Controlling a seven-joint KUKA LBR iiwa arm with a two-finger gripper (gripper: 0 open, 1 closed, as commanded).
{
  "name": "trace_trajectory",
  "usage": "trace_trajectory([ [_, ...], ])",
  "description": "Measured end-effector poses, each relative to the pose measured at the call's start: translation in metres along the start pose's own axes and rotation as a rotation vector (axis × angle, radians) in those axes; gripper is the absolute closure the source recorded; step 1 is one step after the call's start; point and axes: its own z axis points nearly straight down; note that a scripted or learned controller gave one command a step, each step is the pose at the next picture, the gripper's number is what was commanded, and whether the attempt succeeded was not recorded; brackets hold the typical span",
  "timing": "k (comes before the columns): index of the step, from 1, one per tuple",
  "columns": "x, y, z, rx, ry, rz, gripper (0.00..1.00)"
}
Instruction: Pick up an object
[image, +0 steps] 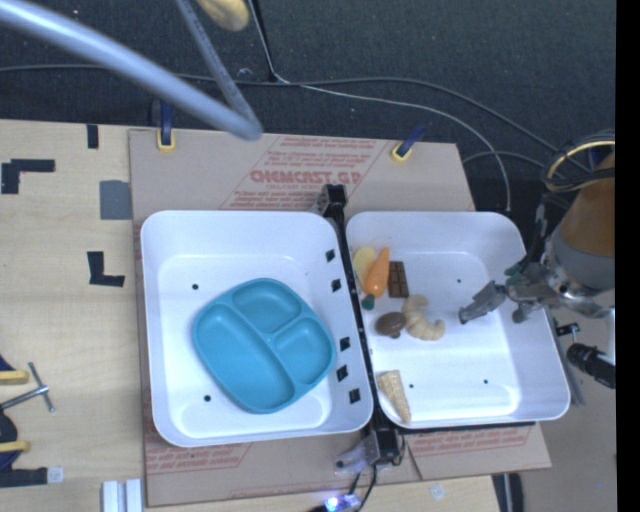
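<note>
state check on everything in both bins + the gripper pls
Blue divided plate: flat in left bin, compartments bare.
Carrot: lying by the divider, right bin.
Brown block: lying beside the carrot.
Cone-shaped piece: lying near right bin's front edge.
Gripper: over right bin, holding nothing visible.

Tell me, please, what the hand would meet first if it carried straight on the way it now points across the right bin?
Probably the pale cashew-shaped piece and the brown lump beside it. The hand points left and slightly down across bare bin floor toward that cluster. Its height is unclear, so it might pass above them.
</note>
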Motion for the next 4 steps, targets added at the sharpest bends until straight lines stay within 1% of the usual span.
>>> trace_trajectory([
  [1,0.000,-0.011,0.053,0.000,0.000,0.000,0.00],
  [2,0.000,-0.009,0.040,-0.005,-0.002,-0.001,1.00],
  [3,-0.009,-0.006,-0.019,-0.012,-0.005,0.000,1.00],
  [4,-0.009,-0.006,-0.033,-0.008,-0.003,0.000,1.00],
])
